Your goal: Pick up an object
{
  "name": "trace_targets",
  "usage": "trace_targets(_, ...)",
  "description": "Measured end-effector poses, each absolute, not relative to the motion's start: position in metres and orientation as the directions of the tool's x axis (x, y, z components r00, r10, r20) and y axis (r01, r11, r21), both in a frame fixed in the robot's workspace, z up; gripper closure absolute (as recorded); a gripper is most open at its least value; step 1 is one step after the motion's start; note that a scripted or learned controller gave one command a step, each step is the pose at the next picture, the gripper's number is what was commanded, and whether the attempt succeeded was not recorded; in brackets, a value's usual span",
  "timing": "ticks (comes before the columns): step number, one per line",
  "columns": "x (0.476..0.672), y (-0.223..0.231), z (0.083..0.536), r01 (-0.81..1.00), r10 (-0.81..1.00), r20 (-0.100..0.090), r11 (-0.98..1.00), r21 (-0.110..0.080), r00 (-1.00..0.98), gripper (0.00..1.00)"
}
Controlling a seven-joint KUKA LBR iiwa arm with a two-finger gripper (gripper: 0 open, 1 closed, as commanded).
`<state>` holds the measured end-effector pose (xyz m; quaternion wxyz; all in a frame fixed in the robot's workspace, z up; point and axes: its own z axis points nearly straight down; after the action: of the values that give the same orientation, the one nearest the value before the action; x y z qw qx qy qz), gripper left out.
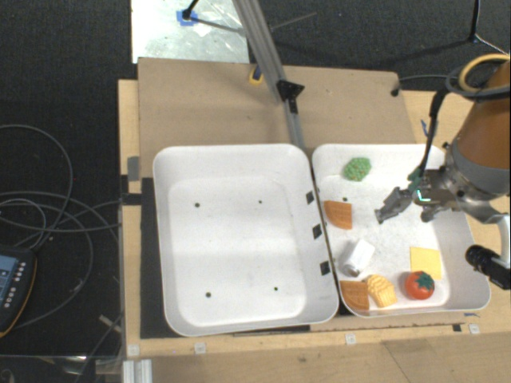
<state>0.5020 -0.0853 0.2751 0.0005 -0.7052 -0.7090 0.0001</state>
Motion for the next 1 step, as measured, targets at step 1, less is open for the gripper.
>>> trace_targets(1, 0.5025, -0.0855, 0.2766, 1.0, 1.0, 0.0, 0.002, 0.003, -0.002, 0.0)
